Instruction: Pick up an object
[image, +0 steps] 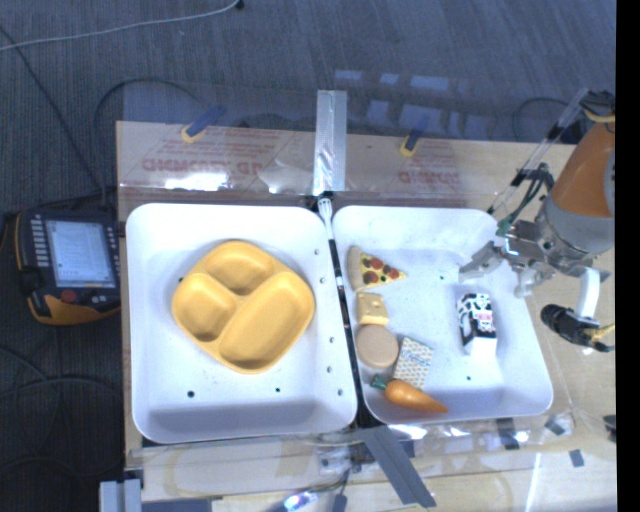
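Two bins: side by side on my table, a left bin (150, 400) and a right bin (520, 395).
Left bin: carries a yellow divided plate (242, 303), nothing small to pick.
Right bin: pizza slice (372, 267), cheese block (371, 307), round biscuit (378, 346), waffle square (414, 360), carrot (410, 396) packed along its left wall; cow-print carton (477, 319) lies apart toward the right.
My claw (512, 262): hangs over the right bin's upper right rim, holding nothing; how wide it stands I cannot tell.
Step, as I judge it: approach, no grasp begun.
Likely target: the cow-print carton, nearest me, with free floor around it.
Next move calls for: shifting left and down over the carton, descending to straddle it.
In the way: the bin's right wall beside me; the left-wall cluster sits too tight for a clean grip.
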